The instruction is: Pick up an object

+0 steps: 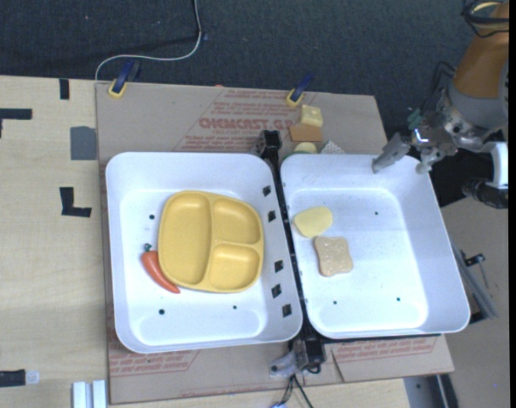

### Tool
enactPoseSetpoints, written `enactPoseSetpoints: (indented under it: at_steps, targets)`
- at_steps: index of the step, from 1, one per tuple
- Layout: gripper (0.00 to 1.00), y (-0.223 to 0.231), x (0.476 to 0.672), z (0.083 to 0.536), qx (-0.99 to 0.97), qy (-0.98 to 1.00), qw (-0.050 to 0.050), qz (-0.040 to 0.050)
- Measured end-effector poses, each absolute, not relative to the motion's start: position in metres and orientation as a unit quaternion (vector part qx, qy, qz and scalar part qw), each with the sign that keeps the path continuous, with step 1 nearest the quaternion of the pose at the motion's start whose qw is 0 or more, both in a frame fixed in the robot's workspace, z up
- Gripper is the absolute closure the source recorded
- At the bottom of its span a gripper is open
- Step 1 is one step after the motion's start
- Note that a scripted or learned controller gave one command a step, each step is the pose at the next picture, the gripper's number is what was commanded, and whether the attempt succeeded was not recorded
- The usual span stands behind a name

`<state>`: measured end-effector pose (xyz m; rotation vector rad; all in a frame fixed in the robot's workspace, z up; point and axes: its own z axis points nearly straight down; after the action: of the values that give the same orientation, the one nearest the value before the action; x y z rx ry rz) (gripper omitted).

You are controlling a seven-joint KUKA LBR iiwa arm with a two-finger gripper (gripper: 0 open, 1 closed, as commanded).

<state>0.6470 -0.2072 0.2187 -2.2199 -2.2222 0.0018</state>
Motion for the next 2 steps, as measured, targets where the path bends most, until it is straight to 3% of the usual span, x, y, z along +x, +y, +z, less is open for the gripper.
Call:
enactPoseSetpoints:
  at_steps: [1, 2]
  targets:
    - [0.0, -0.137, 0.576, 0.079, -0.706, -0.708, 0.0, 0.001]
    - [0.0, -0.098, 0.603, 0.085, -0.706, -0.708, -0.001, -0.0003]
